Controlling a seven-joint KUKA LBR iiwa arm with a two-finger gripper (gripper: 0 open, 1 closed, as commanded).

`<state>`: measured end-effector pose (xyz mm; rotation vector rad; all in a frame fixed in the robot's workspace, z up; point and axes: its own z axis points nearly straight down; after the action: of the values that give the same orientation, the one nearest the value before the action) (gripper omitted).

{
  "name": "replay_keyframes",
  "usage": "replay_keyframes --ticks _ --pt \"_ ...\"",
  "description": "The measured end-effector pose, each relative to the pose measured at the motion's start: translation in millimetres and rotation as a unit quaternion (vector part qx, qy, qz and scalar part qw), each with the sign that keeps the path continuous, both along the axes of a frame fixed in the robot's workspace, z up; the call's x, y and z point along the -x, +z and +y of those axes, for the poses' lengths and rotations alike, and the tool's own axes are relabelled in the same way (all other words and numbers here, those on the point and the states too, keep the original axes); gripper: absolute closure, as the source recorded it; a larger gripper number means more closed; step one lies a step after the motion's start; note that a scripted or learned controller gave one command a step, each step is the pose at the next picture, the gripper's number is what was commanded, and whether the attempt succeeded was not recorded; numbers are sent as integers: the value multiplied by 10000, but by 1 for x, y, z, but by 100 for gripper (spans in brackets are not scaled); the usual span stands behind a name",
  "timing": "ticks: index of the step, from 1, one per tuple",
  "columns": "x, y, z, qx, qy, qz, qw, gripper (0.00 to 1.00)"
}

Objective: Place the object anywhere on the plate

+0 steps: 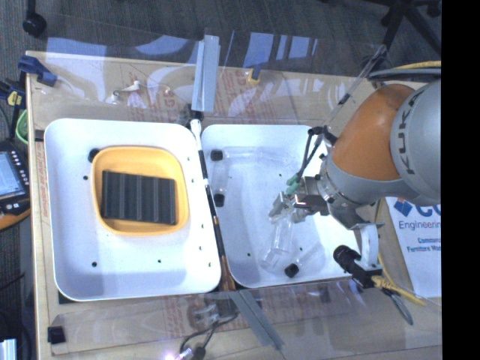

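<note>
A yellow plate (139,192) with a dark ribbed centre sits in the left bin (67,261). Right of the plate, in the neighbouring bin (247,272), the gripper (289,205) hovers over a clear bottle (289,250); its grip cannot be made out.

the wooden tabletop (105,88) carries two shallow white bins side by side, their inner edges nearly touching: the left bin (67,253) and the right bin (247,137). a printed sheet (420,238) lies on the tabletop just right of the right bin.
</note>
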<state>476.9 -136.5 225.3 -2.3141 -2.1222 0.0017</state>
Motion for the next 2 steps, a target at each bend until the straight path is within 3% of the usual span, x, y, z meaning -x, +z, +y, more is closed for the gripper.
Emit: replay_keyframes --ticks 1,2 --pt "-107 48 14 1 854 -1 9963 100" --pt "-140 -25 61 -13 1914 14 9815 100"
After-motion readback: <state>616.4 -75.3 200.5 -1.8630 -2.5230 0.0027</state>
